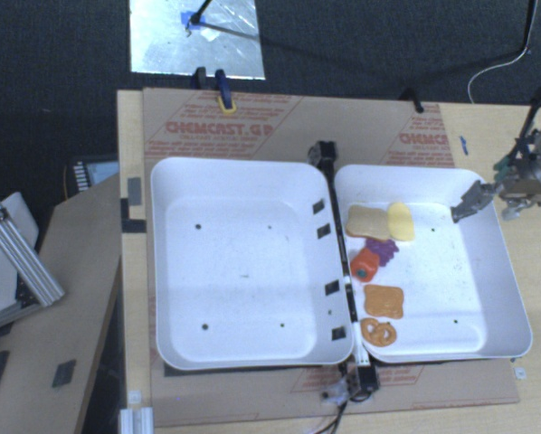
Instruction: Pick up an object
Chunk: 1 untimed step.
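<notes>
- Approach step; nothing picked yet.
- Gripper (467, 203) at the right bin (488, 287) far rim; open or closed, cannot tell.
- Toy food (379, 269) clustered along that bin's left wall.
- Next: travel left across the bin, descend over one piece.

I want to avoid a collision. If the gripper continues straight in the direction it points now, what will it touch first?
Probably the bare floor of the right bin. The gripper points down-left; the yellow toy lies further along, though depth is unclear.

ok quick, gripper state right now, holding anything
Gripper: over the right bin's upper right corner, away from the toy food; open or closed cannot be told, nothing seen between its fingers.
</notes>
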Available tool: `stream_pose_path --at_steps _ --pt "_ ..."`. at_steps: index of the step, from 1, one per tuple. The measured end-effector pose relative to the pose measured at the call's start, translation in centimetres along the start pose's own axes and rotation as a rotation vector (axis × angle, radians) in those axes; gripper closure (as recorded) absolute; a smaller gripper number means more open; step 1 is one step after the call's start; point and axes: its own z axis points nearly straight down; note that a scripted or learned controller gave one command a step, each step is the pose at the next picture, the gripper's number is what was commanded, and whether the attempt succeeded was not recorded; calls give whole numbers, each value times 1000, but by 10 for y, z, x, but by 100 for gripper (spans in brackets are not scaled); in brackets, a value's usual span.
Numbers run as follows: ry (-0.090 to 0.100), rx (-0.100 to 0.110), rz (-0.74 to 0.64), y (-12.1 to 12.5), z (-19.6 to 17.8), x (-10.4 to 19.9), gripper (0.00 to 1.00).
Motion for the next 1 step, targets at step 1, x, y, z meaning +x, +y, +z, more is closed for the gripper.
stream_pose_path --at_steps 1 --pt "1 -13 -10 -13 -110 75 0"
